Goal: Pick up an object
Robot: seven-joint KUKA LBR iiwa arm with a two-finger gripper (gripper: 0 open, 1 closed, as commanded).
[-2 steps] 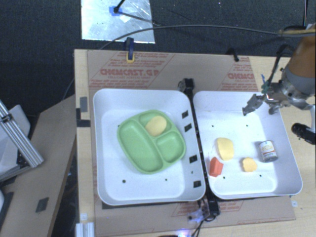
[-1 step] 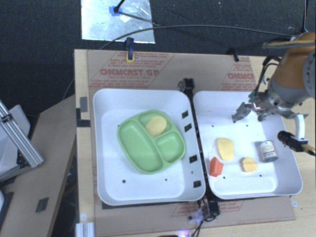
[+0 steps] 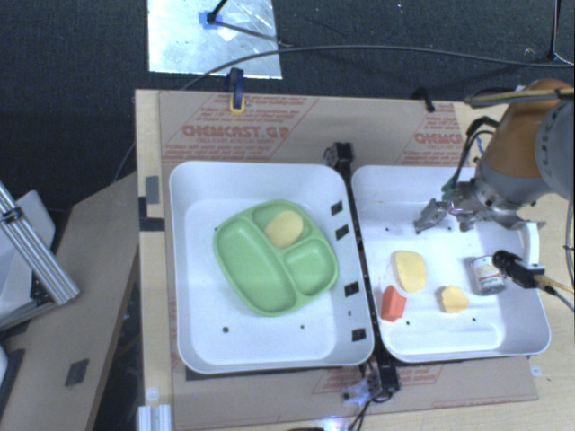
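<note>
Four loose items in the right bin [image 3: 517, 335], lower right of frame: pale yellow oval piece [image 3: 410, 269], small yellow chunk [image 3: 454, 299], red-orange piece [image 3: 393, 303], small metal can [image 3: 486, 275] at the right. Gripper [image 3: 435, 218] hanging over the bin's upper middle, above and well apart from all four, fingers spread open and gripping nothing. Best bet for the pick, by judgement: the yellow oval piece, nearest below the gripper and with bare floor all round. Worth centring straight over it before descending, fingers astride its narrow side; red-orange piece just beside its lower left, so crowding possible there. Left bin [image 3: 193, 330] with green divided plate [image 3: 260, 272], a yellow item [image 3: 285, 228] in its upper compartment. Both bins on brown board atop the bench [image 3: 99, 241]; dark floor [image 3: 72, 61] beyond, cables and a silver sheet [image 3: 180, 25] at upper left.
</note>
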